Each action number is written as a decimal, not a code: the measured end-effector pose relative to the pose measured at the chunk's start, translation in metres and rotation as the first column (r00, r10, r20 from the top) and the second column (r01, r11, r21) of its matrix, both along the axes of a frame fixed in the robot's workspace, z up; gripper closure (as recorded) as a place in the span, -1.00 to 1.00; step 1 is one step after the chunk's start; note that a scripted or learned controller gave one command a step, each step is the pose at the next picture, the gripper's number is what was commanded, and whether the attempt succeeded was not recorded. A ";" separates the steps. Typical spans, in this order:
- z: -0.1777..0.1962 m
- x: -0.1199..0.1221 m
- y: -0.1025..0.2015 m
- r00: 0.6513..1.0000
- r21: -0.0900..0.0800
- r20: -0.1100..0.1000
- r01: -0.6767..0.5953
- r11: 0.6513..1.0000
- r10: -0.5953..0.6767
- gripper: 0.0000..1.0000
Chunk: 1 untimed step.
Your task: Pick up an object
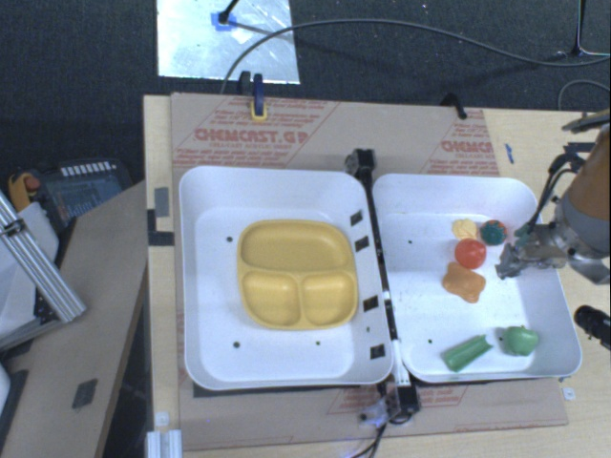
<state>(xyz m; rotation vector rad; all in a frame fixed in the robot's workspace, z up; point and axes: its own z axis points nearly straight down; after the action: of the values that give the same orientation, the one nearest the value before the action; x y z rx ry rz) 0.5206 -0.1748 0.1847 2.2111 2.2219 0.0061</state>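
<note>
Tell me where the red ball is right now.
The red ball lies in the right bin, toward its far right side, just above the orange piece and below the small yellow piece.

One fixed camera, mounted above the bench [315, 122], looking down at a slant. The far edge of the bench sits toward the top of the picture, the near edge at the bottom. Both white bins fit in full: left bin [205, 256] roughly centre, right bin [420, 208] to its right, the seam between them running almost vertical with a slight lean. Mid-distance framing, wide enough to take in dark floor [76, 46] beyond the bench, a side table [86, 284] at the left edge, and the arm [587, 208] coming in from the right. Single view, so no overlap with any other.
</note>
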 end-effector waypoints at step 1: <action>0.051 0.011 -0.003 1.000 -0.001 0.000 0.000 1.000 0.000 1.00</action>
<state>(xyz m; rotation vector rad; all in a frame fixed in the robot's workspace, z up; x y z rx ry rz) 0.5319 -0.1782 0.2358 2.2104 2.2218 0.0054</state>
